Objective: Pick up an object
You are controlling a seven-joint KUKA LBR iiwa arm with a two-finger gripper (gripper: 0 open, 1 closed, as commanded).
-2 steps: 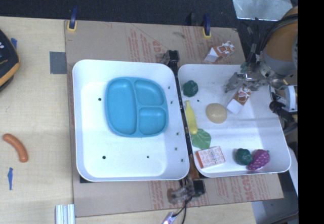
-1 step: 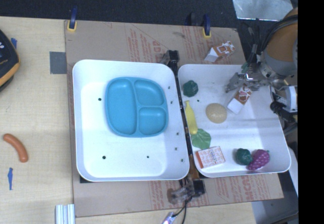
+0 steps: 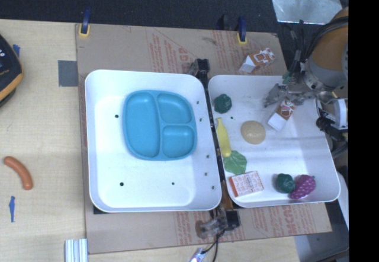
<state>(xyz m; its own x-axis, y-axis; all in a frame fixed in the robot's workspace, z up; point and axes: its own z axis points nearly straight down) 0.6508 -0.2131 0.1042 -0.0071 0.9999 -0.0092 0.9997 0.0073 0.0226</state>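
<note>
The grey metal gripper [image 3: 283, 96] sits at the upper right of the frame, over the top right corner of the right shallow white bin [image 3: 320, 154]; whether it is clenched or released cannot be told; a small white carton with a brown-red end [image 3: 280, 116] lies just below it, close to its tip, though contact is unclear. Left of the carton and lower rests a round beige ball-like object [image 3: 253, 132]; further up and left lies a small dark green lump [image 3: 222, 102]. Along the bin's left wall lies a yellow banana-shaped toy [image 3: 222, 137], its lower end touching a green leaf-shaped piece [image 3: 235, 162]; below that is a flat red-and-white packet [image 3: 246, 184]. In the lower right corner a dark green rounded object [image 3: 284, 182] sits against a purple grape-like cluster [image 3: 303, 185]. The left shallow white bin [image 3: 106, 136] holds a blue divided plastic plate [image 3: 159, 125]. Above the right bin, on the brown cardboard sheet [image 3: 148, 47], lies another small brown-and-white carton [image 3: 257, 60]; an orange sausage-shaped toy [image 3: 19, 172] lies on the bench [image 3: 35, 118] at the far left.
</note>
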